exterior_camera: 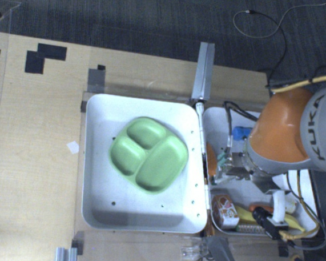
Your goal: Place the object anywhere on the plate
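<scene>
- The gripper (pixel 227 165) hangs low in the right bin (pixel 214 123), by the wall shared with the left bin (pixel 95 206); whether it is spread or closed, I can't tell.
- The likely object, a red-white packet (pixel 226 210), lies in the right bin's near corner.
- It should be gripped squarely and lifted clear of the wall, then set on the green plate (pixel 149 154) in the middle of the left bin.

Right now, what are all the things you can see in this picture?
shallow white plastic bins: two, white, left one and right one side by side on the bench
green three-compartment plastic plate: one, green, middle of the left bin
small blue object: one, blue, far end of the right bin, too small to name
long orange object: one, orange, along the right bin's left wall
round red-brown packet: one, red-brown with a pale top, near left corner of the right bin
flat yellow object: one, yellow, near edge of the right bin, partly hidden
pale wooden bench: one, light wood, under both bins
robot arm: one, grey with an orange band, over the right bin
pincer: one, metal, low over the right bin
</scene>
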Action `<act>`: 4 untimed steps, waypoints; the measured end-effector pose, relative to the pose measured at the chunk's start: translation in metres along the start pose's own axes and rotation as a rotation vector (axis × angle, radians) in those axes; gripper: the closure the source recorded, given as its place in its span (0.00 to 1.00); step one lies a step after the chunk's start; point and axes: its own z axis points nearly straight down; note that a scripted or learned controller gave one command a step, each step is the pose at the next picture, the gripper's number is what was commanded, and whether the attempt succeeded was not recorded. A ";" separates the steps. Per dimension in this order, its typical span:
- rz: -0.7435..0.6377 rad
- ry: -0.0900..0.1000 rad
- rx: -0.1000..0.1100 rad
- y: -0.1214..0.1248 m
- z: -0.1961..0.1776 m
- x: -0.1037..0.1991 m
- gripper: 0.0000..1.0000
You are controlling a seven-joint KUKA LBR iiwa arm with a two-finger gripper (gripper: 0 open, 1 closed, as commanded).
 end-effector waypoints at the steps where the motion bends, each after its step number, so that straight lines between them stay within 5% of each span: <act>1: -0.285 -0.001 -0.003 0.087 -0.001 0.011 1.00; 2: -0.625 -0.001 -0.005 0.125 -0.001 0.049 1.00; 3: -0.942 0.000 -0.002 0.105 0.063 0.167 1.00; 4: -1.079 -0.010 -0.066 0.069 0.077 0.160 1.00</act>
